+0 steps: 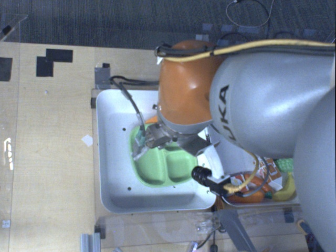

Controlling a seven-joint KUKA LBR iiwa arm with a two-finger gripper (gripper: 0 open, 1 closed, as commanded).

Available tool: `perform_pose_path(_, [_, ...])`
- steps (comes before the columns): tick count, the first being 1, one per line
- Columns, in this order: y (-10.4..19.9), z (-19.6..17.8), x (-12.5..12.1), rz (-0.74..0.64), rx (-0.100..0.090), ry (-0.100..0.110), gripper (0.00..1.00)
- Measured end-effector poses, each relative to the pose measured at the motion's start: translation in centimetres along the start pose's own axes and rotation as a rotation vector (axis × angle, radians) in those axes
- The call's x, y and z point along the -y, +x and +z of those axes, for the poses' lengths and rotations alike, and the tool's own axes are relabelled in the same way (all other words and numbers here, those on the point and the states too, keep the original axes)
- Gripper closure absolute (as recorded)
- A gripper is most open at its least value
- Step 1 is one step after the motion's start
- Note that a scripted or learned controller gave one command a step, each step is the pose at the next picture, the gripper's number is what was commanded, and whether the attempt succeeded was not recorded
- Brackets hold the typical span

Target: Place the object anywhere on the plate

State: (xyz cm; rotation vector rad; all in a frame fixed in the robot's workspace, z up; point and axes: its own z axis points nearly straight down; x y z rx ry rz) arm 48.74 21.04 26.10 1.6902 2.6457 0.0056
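The gripper [140,142] hung low over the far left part of the light green, two-compartment plastic plate [167,167], its metal parts blurred against the green, so whether it was open, closed or gripping anything could not be made out. What the task's object was, and where it lay, could not be settled either: a small orange patch [150,119] showed just beyond the plate's far rim, mostly hidden by the wrist. The plate lay in the shallow white bin on the left [113,156], its right side covered by the arm. The grey arm with its orange band [184,88] hid most of the right bin, where only a corner of colourful items [262,185], orange, yellow and green, peeked out. The pale wooden tabletop [47,140] stretched left, bearing black markers, with dark carpet [105,9] beyond.
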Motion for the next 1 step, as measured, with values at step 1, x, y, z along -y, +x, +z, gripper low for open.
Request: perform_pose_path(1, [-0.07, -1.1, -0.16, -0.002, 0.0, -0.005, 1.0])
